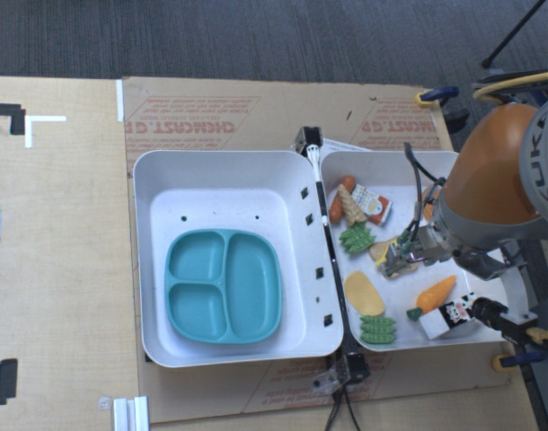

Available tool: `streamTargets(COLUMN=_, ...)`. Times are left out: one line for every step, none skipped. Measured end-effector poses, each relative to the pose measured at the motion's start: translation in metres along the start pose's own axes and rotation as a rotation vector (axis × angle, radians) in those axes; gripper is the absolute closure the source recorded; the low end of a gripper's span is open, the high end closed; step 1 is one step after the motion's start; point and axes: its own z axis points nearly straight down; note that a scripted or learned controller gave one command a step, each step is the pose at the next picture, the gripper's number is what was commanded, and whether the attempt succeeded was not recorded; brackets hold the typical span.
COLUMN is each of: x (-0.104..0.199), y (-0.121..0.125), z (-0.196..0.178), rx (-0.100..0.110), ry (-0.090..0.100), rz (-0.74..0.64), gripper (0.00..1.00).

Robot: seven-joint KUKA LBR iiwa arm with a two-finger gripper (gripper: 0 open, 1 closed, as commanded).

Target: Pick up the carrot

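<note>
Zero progress so far: carrot (435,293) lies loose at gripper's (398,263) 4 o'clock; can't tell gripper's state.

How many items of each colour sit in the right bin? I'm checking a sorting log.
Orange: 2, the carrot and an orange piece
Green: 2, a leafy piece and a pod
Yellow: 1, a chip-like piece
White: 2, cartons
Tan: 1, a cone
Total: 8

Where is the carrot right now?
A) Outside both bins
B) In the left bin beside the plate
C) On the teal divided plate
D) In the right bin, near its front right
D: the carrot lies on the floor of the right bin, beside a small white box.
</note>
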Motion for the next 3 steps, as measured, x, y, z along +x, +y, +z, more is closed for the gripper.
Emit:
streamTargets(x=-0.049, y=-0.014, z=-0.023, rx=-0.001, ry=-0.002, rz=-0.198, gripper=1.00)
streamTargets(x=-0.049, y=-0.014, z=-0.023, rx=-0.001, ry=-0.002, rz=-0.198, gripper=0.00)
streamTargets(x=-0.071, y=-0.020, z=0.082, rx=0.001, ry=0.002, rz=-0.260, gripper=0.00)
